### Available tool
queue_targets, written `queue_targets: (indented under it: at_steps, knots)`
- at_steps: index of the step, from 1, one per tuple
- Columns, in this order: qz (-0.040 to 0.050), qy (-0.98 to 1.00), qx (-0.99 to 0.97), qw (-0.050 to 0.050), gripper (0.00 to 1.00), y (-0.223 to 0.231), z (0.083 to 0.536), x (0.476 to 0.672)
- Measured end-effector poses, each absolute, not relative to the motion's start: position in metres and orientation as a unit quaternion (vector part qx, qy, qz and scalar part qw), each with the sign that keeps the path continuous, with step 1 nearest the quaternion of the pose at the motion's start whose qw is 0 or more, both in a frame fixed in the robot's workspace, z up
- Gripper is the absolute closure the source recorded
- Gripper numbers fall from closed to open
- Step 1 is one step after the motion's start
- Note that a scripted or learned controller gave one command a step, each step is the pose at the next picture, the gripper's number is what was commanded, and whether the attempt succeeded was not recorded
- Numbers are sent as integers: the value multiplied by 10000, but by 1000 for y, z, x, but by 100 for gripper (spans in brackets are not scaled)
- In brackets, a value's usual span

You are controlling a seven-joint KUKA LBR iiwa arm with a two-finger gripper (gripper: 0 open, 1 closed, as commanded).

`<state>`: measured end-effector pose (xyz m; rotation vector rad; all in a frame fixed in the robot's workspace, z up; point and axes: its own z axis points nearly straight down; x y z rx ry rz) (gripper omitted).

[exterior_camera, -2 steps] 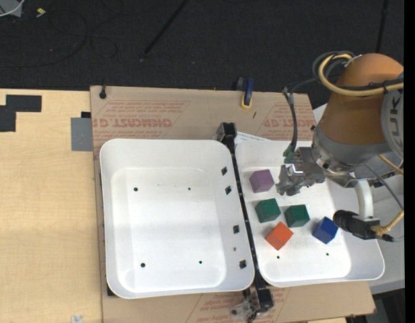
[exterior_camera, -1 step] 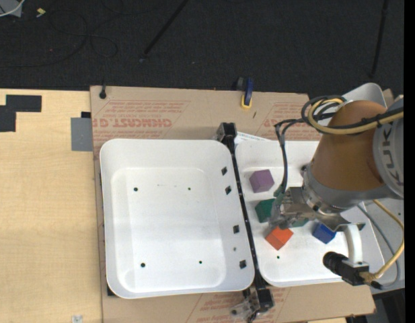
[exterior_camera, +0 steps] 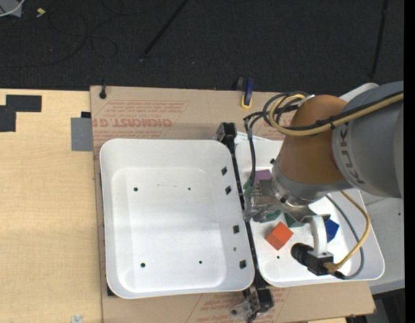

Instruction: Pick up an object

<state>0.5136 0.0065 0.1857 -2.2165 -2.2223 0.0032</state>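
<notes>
**Robot arm low over the right-hand bin, beside a small orange block**

Seen from above, two shallow white bins sit side by side on a pale wooden worktop (exterior_camera: 39, 214). The left bin (exterior_camera: 103, 214) takes up the middle of the frame. The right bin (exterior_camera: 370, 269) sits at the lower right, largely covered by the grey arm (exterior_camera: 355, 147) reaching in from the right edge.

The hand (exterior_camera: 262, 206) hangs at the right bin's left wall, under the arm's orange band. Its tips are hidden by the wrist, so it cannot be told whether the hand is apart or together, and nothing is seen held in it.

An orange block (exterior_camera: 280, 235) lies just below and to the right of the hand, on the bin floor. It is the clearest candidate to pick up. A purple object (exterior_camera: 262, 176) shows just above the hand. A blue object (exterior_camera: 332, 229) is at the right, and a sliver of something green (exterior_camera: 289, 218) is between the hand and the blue object.

The orange block looks small, stiff and light, probably foam or plastic, with flat faces. It should not crush or be fragile. The safest hold looks to be across two opposite flat sides, near the middle. It lies turned cornerwise, so a grip across the corners could slip or twist it.
</notes>
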Motion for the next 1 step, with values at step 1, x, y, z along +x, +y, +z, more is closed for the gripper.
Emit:
queue_targets:
  at_steps: [1]
  knots:
    - [10,-7073,-7070,9,100,11,187,518]
